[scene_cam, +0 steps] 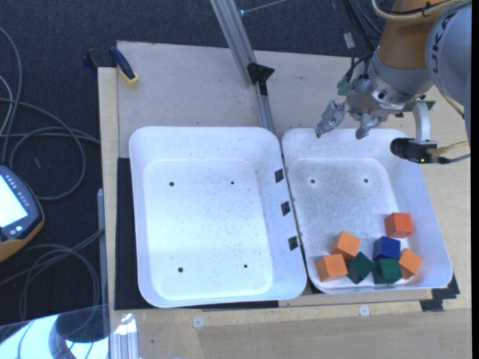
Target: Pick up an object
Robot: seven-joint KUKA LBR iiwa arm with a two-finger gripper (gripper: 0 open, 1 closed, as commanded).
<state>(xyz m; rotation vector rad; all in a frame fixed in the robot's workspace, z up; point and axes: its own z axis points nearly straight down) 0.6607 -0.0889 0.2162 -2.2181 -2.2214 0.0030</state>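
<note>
Camera view, everything placed against the right bin:

Right bin: white, shallow, speckled floor, sitting just beside the left bin on the bench.

Gripper: hanging over the right bin's far rim, fingers spread apart, nothing between them. Well apart from the blocks.

Arm: grey with an orange band, reaching in from above the right bin's far right corner.

Blocks: all bunched in the right bin's near right corner.

Orange blocks: four. One nearest the right wall, farthest back in the bunch. One toward the bin's middle. One close to the near rim, leftmost of the lot. One tight against the right wall.

Blue block: in the middle of the bunch, between the orange ones.

Green blocks: one touching the leftmost orange block, another just beside it, under the blue block's near side.

Metal rail: slanting across the bench beyond the right bin's far left corner.

Black clips: along the seam at the right bin's left wall.
</note>
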